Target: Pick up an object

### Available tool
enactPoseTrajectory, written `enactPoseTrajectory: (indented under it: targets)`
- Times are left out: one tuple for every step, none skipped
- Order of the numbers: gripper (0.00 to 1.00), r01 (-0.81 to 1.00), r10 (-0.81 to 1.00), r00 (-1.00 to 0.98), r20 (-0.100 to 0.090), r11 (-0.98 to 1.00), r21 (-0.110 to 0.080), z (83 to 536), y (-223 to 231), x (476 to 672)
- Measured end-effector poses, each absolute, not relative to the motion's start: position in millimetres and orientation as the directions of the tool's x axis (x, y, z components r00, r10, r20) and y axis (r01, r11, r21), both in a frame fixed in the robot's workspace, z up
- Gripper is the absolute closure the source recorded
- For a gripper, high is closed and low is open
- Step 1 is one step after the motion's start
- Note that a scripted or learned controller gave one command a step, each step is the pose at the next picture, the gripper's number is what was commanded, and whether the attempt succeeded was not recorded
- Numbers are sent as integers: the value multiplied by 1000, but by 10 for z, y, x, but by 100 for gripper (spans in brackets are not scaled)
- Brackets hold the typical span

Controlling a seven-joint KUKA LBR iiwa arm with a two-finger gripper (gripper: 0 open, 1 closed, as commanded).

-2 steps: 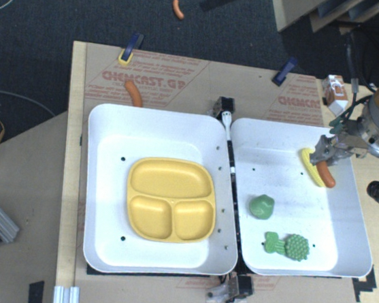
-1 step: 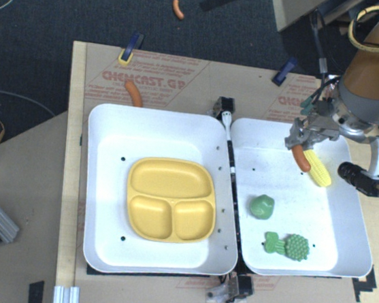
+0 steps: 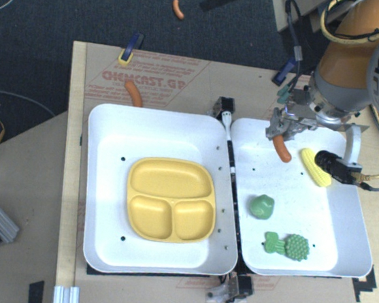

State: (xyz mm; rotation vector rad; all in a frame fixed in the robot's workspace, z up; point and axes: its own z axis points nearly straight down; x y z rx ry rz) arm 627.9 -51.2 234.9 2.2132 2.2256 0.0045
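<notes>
My gripper (image 3: 282, 130) hangs over the back left part of the right bin (image 3: 344, 228). Directly under its tip is a small orange sausage (image 3: 283, 150), tilted, its upper end meeting the gripper; whether it is held or lies on the bin floor I cannot tell. A yellow corn cob (image 3: 315, 167) lies just right of the sausage. Nearer the front are a round green piece (image 3: 261, 206) and a green broccoli-like toy (image 3: 287, 246).
The left bin (image 3: 105, 171) holds a yellow three-compartment plate (image 3: 170, 198). Another orange sausage (image 3: 134, 93) lies on the cardboard behind the left bin, near a blue and yellow clamp (image 3: 128, 49). A black clip (image 3: 224, 108) sits where the bins meet.
</notes>
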Motion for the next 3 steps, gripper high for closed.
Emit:
enactPoseTrajectory:
  targets:
    - [100,1000,1000,-2,0,2,-2,2247,-221,6281]
    - [100,1000,1000,1,-1,-1,2,2330,-379,6261]
    - [100,1000,1000,-2,-1,2,2,2309,-253,6287]
